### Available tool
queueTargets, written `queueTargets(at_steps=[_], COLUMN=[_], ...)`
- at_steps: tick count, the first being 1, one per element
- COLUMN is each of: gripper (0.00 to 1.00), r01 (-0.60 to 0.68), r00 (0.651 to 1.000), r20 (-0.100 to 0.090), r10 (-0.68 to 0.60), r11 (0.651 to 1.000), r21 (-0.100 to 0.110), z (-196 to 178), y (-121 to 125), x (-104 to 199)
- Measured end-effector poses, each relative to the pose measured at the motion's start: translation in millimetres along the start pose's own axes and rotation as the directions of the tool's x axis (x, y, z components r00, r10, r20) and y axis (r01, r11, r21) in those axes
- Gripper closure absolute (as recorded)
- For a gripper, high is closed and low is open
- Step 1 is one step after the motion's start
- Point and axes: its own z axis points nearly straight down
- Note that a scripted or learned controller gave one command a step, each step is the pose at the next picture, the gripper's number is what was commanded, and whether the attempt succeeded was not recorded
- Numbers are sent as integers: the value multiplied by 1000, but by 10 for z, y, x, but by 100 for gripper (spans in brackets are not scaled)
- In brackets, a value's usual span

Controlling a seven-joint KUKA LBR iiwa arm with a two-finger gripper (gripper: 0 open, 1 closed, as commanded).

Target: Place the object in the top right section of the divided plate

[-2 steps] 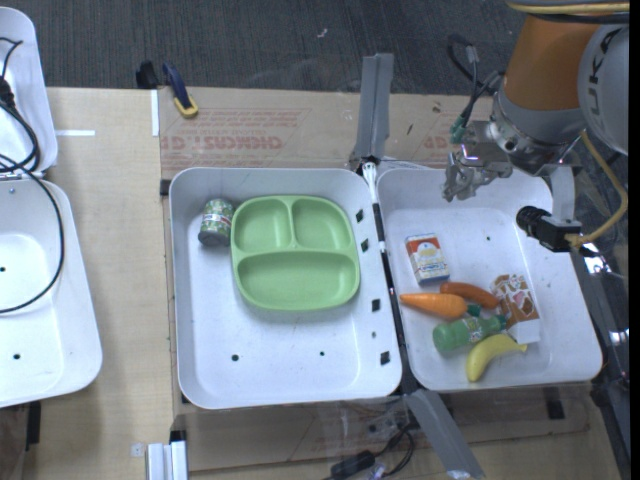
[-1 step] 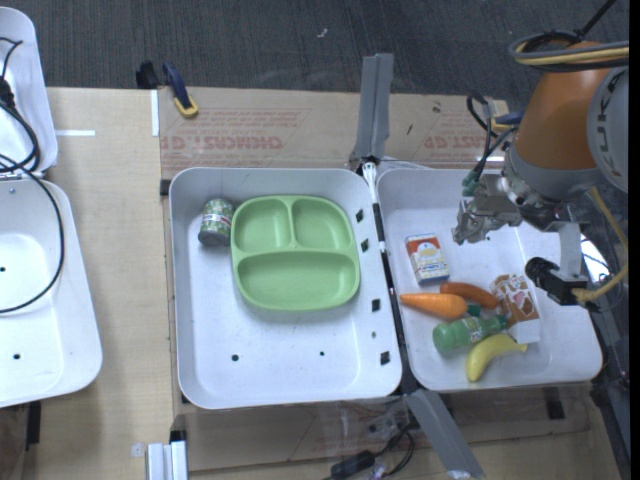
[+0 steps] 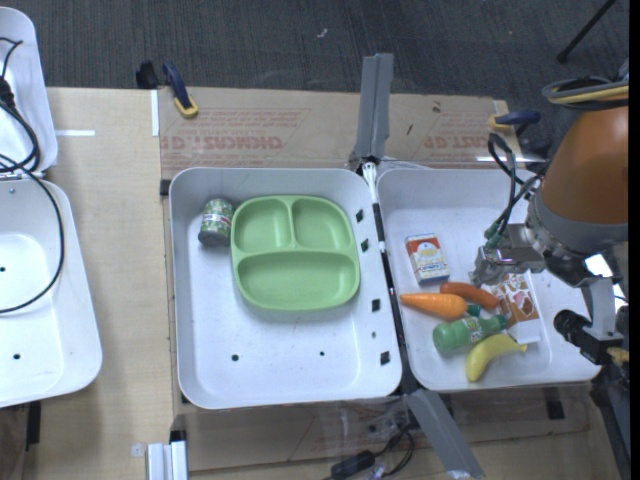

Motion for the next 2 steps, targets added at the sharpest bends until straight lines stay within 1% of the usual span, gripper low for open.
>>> queueTargets(at_steps=[1,2], gripper=[100,100], r01=[-84,256], r00=[996,967], r20=[1,-1], r10=[84,-256], r11=[996,967], r21=[-1,0], z=[-456,499], y=[-24,-239], x=[-322,-731])
